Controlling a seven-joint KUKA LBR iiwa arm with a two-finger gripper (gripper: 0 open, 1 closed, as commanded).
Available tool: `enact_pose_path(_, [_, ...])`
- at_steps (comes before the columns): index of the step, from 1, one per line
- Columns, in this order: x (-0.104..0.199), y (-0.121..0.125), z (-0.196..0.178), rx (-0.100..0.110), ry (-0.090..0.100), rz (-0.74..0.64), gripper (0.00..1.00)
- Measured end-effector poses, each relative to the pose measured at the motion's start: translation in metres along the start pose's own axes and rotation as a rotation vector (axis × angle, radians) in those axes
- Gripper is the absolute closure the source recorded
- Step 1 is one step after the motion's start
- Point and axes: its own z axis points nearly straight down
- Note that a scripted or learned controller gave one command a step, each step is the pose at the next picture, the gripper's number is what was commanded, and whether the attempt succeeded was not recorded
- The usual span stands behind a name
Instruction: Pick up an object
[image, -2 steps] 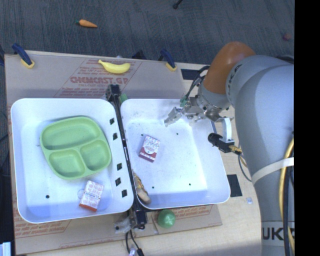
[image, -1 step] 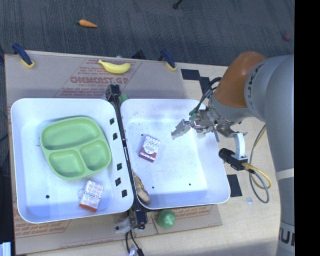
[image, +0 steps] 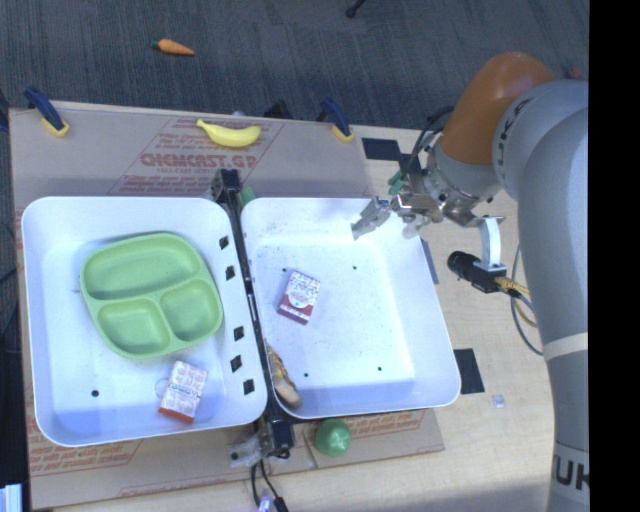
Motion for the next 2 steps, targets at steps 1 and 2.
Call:
enact_pose_path(1, [-0.003, 0.018, 0.079, 0.004, 0.0, -0.003, 0.0])
enact_pose_path(2, [-0.004, 0.019, 0.005, 0.0, 0.0, -0.002, 0.0])
